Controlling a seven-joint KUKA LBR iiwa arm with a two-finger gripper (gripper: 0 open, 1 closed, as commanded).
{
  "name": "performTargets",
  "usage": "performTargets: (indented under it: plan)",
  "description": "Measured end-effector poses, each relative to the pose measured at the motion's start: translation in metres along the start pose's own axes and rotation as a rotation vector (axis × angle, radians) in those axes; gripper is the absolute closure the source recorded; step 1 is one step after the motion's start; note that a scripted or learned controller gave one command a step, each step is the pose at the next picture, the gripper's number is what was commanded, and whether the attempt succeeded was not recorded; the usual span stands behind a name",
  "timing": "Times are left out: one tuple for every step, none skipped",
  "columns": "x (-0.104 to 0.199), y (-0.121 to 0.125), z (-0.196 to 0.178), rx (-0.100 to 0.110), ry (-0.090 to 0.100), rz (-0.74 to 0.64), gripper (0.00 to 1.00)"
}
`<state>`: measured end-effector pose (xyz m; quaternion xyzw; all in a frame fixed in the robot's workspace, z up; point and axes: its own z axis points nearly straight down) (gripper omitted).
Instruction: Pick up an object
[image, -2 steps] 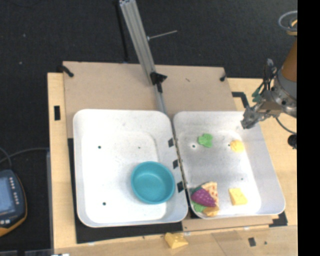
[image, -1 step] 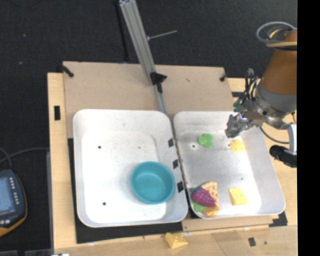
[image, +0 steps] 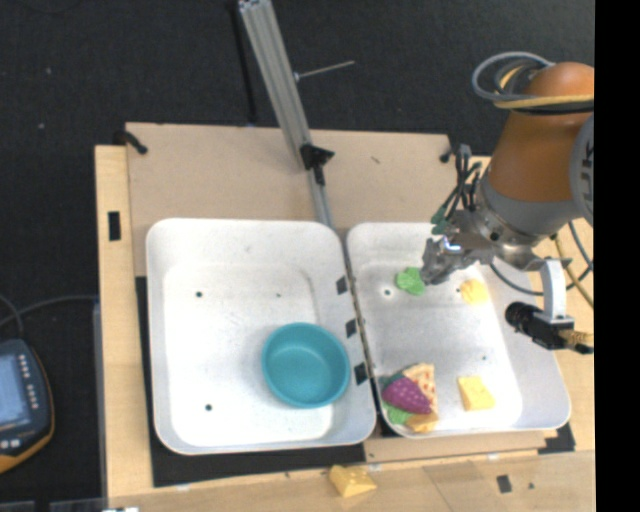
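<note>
Our gripper sits just right of the green piece in the right bin; we cannot tell its finger spacing. We should centre over that piece, then descend squarely.

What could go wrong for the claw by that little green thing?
1. The claw sits at the edge of the green toy, not over it, so a grab there might just nudge it away.
2. The toy is small and rounded, so it could slip out.
3. The toy lies close to the wall between the two bins, so a push could pin it there, where it looks hard to grab.
</note>
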<state>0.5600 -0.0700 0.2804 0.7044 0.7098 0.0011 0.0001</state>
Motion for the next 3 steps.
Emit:
performTargets:
  plan:
    - [0.04,-0.009,0.011,0.0,-0.002,0.002,1.0]
    - [0.089,-0.014,0.007,0.001,0.0,0.004,1.0]
    - [0.14,-0.026,0.006,0.002,0.001,-0.001,1.0]
